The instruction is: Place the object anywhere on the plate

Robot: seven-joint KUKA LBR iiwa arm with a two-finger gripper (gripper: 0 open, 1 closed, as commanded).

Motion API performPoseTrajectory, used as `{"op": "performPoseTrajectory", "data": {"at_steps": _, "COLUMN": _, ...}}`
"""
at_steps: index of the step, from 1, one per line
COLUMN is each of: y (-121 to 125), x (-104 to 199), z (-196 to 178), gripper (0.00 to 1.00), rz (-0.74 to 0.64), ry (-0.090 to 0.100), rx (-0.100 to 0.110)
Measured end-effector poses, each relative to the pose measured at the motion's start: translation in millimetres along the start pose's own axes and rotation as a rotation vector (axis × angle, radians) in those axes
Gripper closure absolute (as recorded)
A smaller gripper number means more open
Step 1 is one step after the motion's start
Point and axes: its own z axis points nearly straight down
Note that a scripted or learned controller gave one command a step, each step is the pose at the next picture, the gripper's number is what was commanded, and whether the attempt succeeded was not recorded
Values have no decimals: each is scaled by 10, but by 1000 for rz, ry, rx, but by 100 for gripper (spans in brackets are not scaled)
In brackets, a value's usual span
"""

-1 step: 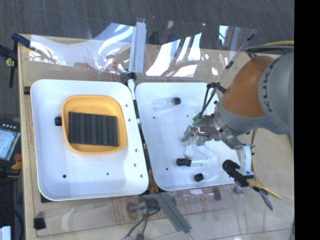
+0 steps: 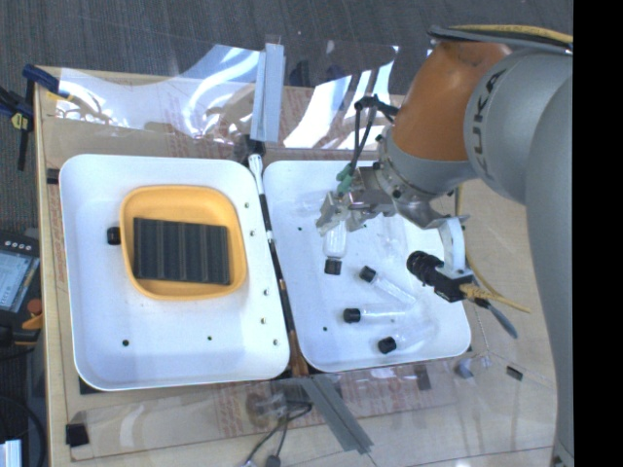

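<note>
A yellow plate [image 2: 182,205] with a dark ribbed centre lies in the left bin [image 2: 88,339]. My gripper [image 2: 336,217] hangs over the upper left part of the right bin [image 2: 302,188]. It is shut on a clear vial [image 2: 334,244] whose upper end sits between the fingers. The vial's black cap [image 2: 332,267] points down toward the bin floor. The plate is well to the left of the gripper, across the divider between the bins.
Three more clear vials with black caps [image 2: 366,273] [image 2: 350,314] [image 2: 386,344] lie on the right bin's floor. A small black piece [image 2: 113,234] sits left of the plate. A black fitting [image 2: 433,273] on the arm hangs over the bin's right side.
</note>
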Motion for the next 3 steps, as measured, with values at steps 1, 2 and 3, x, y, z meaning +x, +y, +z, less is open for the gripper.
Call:
{"op": "performPoseTrajectory", "data": {"at_steps": 1, "y": 585, "x": 178, "z": 432, "gripper": 100, "rz": -149, "ry": -1, "rx": -1}}
{"op": "performPoseTrajectory", "data": {"at_steps": 2, "y": 586, "x": 178, "z": 429, "gripper": 0, "rz": -149, "ry": -1, "rx": -1}}
{"op": "performPoseTrajectory", "data": {"at_steps": 3, "y": 631, "x": 513, "z": 594, "gripper": 0, "rz": -409, "ry": 0, "rx": 1}}
